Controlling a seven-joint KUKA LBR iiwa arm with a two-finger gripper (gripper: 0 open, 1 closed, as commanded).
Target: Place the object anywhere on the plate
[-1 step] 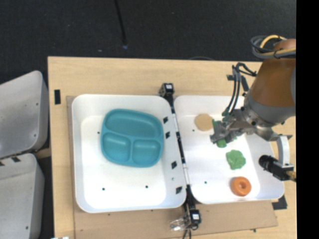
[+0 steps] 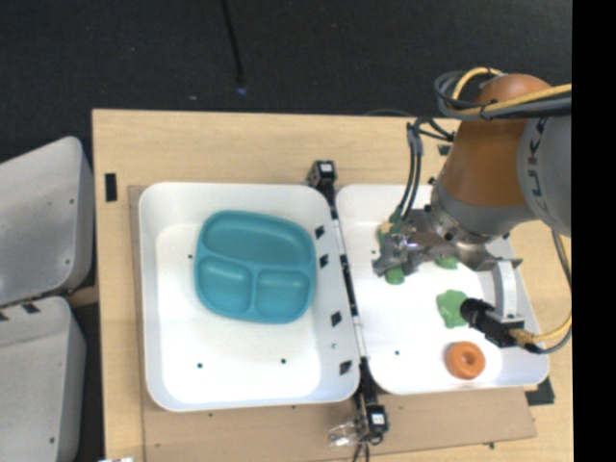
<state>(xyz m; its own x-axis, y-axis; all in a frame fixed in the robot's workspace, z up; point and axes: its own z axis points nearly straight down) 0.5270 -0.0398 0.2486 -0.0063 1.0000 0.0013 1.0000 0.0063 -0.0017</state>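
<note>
A teal plate [image 2: 256, 266] with three compartments lies in the left bin [image 2: 173, 373]. In the right bin [image 2: 414, 373] lie a small green object [image 2: 395, 275] just under the gripper, a second green piece [image 2: 450, 305] further right, and an orange ring-shaped toy [image 2: 466, 360] near the front right corner. My gripper [image 2: 398, 255] hangs low over the right bin's left half, directly at the small green object. The wrist hardware hides the fingers.
The grey arm with its orange band [image 2: 491, 162] reaches in over the right bin's back. A black fitting with cables [image 2: 491, 323] juts out between the green piece and the orange ring. A divider with black clips [image 2: 342, 287] separates the bins.
</note>
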